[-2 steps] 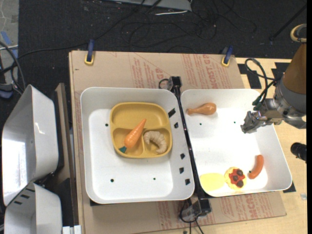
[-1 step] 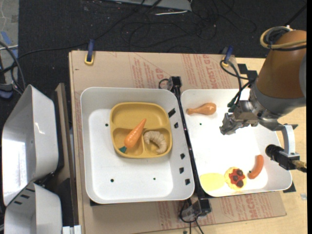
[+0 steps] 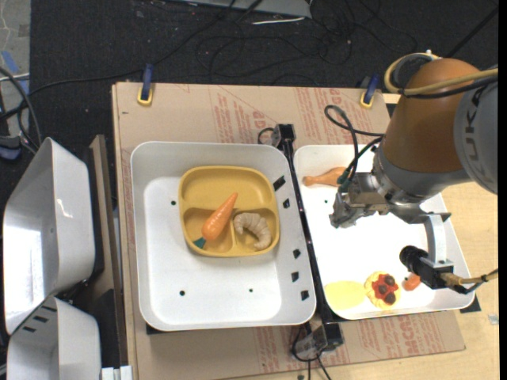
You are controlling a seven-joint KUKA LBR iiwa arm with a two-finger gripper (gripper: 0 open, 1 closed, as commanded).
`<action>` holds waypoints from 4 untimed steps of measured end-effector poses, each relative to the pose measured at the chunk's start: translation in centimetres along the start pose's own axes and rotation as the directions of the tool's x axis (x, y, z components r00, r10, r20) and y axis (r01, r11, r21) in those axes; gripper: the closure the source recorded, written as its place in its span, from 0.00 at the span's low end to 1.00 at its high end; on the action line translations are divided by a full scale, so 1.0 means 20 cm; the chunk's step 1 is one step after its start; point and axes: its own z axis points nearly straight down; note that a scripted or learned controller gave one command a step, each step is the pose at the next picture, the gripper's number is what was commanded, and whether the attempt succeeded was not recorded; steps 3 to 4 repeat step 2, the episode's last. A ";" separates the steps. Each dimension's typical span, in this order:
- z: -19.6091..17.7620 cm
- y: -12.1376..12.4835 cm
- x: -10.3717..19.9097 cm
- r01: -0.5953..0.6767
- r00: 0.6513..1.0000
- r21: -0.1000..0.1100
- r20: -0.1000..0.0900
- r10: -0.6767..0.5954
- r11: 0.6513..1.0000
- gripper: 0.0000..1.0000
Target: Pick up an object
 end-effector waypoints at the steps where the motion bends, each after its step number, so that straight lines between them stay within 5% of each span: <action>1: 0.07 -0.02 0.26 0.000 1.000 0.000 0.000 0.000 1.000 1.00; 2: 0.14 -0.01 0.54 0.000 1.000 0.001 0.001 0.000 1.000 1.00; 4: 0.14 -0.01 0.54 0.000 1.000 0.001 0.001 0.000 1.000 1.00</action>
